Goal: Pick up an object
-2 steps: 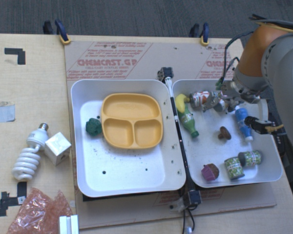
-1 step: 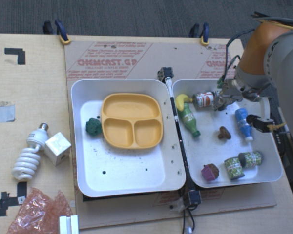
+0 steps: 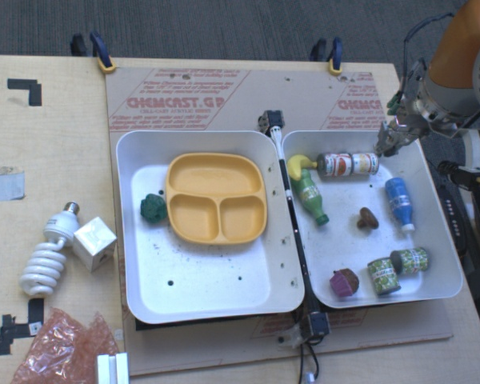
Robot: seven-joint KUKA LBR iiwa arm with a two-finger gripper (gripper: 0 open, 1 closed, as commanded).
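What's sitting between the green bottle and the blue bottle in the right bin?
In the camera view, a small brown lump lies between the green bottle and the blue bottle.

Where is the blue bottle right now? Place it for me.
The blue bottle lies in the right bin, near its right wall, with the small brown object to its left and the gripper above it.

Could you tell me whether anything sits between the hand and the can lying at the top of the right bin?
Nothing visible does. The hand hangs at the right end of the can, over the right bin. The blue bottle lies below it, off that path, and the yellow piece is at the can's far end.
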